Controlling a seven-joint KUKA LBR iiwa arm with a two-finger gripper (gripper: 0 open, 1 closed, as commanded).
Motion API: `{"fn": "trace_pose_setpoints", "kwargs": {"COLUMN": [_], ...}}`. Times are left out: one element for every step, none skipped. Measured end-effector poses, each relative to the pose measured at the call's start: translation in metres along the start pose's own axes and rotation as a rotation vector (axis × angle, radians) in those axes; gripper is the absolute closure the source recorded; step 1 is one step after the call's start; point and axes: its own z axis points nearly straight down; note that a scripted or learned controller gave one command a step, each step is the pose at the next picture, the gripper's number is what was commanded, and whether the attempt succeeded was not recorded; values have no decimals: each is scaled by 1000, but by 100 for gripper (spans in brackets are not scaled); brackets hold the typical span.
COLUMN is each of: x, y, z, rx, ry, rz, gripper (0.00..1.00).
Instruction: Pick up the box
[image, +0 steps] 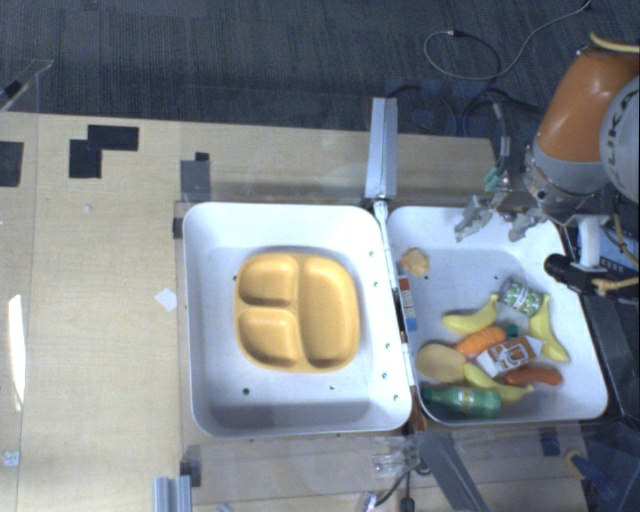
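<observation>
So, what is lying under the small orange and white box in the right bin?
The small orange and white box rests on a red toy vegetable and a yellow banana. What lies beneath them is covered.

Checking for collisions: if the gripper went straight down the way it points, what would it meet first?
Probably bare floor of the right bin; the gripper hangs over its far edge, though depth is unclear.
</observation>
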Motion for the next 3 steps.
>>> {"fn": "trace_pose_setpoints", "kwargs": {"x": [-30,50,11], "y": [4,19,30], "z": [115,15,102], "rx": [-5,-5,-3], "ry": [-2,0,-1], "rz": [35,44,-76], "gripper": [0,0,0]}}
